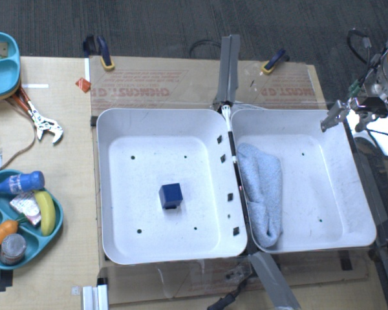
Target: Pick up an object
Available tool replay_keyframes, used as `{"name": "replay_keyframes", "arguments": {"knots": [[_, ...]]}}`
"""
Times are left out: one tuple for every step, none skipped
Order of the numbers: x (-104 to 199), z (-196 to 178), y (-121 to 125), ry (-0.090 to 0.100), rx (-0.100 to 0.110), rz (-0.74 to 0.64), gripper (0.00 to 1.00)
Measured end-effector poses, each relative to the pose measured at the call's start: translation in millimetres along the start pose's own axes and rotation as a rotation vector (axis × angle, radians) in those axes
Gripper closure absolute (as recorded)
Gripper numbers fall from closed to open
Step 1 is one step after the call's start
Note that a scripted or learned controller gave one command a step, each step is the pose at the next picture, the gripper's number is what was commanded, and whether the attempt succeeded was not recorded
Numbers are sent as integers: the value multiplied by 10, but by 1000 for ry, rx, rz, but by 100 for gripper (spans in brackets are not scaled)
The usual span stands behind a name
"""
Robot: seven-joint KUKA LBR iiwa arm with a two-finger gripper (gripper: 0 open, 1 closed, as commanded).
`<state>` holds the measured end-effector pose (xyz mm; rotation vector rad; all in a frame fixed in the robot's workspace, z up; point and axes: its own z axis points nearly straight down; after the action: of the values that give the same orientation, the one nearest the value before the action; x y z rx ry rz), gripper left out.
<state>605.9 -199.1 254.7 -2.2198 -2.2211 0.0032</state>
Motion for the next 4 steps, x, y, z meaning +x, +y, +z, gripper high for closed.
{"name": "replay_keyframes", "arguments": {"knots": [[-101, -80, 362, -2, -3, -147, 0], [518, 1617, 271, -1, -4, -78, 0], [90, 1005, 475, -2, -5, 118, 0], [-167, 556, -118, 0, 0, 371, 0]]}}
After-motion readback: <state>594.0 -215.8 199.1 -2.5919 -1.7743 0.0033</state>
